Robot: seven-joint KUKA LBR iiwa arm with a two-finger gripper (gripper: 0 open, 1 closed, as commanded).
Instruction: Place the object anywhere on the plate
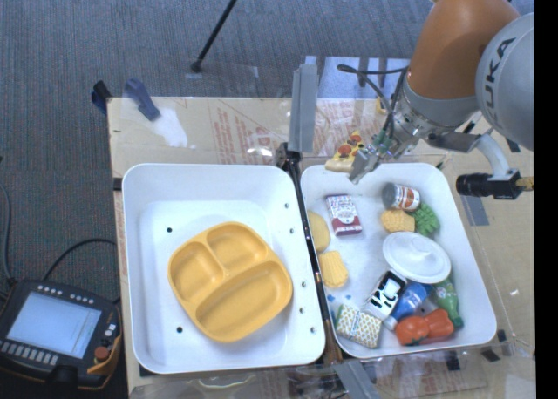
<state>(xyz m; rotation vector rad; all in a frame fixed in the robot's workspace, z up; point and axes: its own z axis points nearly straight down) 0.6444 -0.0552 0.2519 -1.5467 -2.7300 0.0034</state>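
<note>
The gripper [364, 165] is seen hovering over the right bin's [478, 240] far edge beside a pizza slice [347, 152], its grip state indiscernible, the yellow plate [230, 291] untouched.

The plate [229, 291] at lower left looks like smooth matt yellow plastic. Both bins [139, 214] are glossy white plastic. The worktop [227, 127] resembles pale cardboard under clear film. The floor [87, 23] is rough grey carpet. The arm's shell [458, 27] at upper right shines orange.
</note>
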